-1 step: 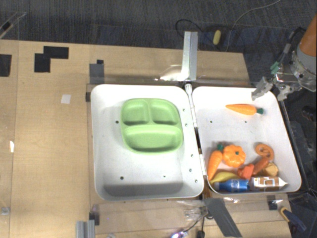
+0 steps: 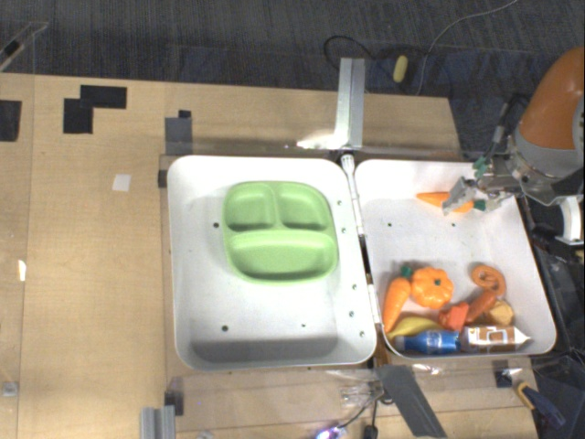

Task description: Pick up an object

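**Closing on the lone carrot – top of right bin**

End effector [image 2: 475, 195] sits low at the upper right of the right bin [image 2: 402, 236], right at the thick end of a small orange carrot piece [image 2: 437, 198]. Can't tell whether it's apart or clamped – too small and blurred, and no clear view of the carrot betw. the tips, so don't count it as held.

Judgement: this is the grasp step. To do it well: centre across the carrot's width, not its taper; close fully before lifting; rise straight up, away from the bin wall nearby.

Other toys – pumpkin [image 2: 430, 286], bigger carrot [image 2: 396, 300], blue bottle [image 2: 430, 341] – are piled at the bin's bottom edge, well apart. Left bin [image 2: 196, 273] holds a green divided plate [image 2: 279, 229], on the wood worktop [image 2: 82, 273].
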